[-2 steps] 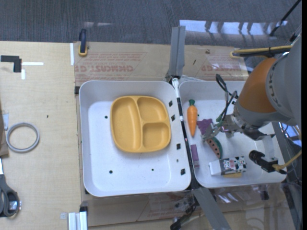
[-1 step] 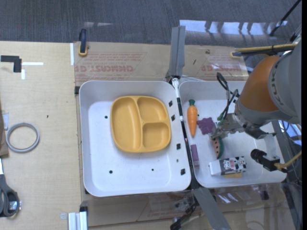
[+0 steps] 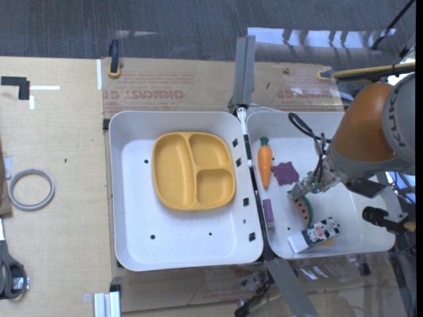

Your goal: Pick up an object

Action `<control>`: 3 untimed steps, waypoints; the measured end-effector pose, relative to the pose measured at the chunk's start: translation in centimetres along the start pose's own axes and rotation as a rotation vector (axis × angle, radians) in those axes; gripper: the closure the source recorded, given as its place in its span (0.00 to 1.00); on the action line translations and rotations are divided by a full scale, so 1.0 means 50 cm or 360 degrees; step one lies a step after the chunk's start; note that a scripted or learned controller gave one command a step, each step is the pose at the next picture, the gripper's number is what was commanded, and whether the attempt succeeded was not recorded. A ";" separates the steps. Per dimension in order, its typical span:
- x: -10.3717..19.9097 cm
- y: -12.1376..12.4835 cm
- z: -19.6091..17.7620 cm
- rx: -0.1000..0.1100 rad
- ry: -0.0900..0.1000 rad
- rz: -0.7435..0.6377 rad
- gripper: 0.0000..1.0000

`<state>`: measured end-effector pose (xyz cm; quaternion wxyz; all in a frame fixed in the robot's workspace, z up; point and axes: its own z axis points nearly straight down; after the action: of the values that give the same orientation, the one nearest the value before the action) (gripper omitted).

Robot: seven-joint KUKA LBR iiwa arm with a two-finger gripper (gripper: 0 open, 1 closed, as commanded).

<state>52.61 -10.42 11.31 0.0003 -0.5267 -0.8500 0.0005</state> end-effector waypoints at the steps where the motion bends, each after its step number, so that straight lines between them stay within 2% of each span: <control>1: 0.101 0.108 -0.157 -0.0001 -0.0002 0.0135 1.00; 2: 0.101 0.108 -0.157 0.0000 -0.0002 0.0136 0.00; 3: 0.099 0.109 -0.174 0.0001 -0.0005 0.0133 1.00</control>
<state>55.28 -3.54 20.01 -0.0008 -0.5617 -0.8274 0.0015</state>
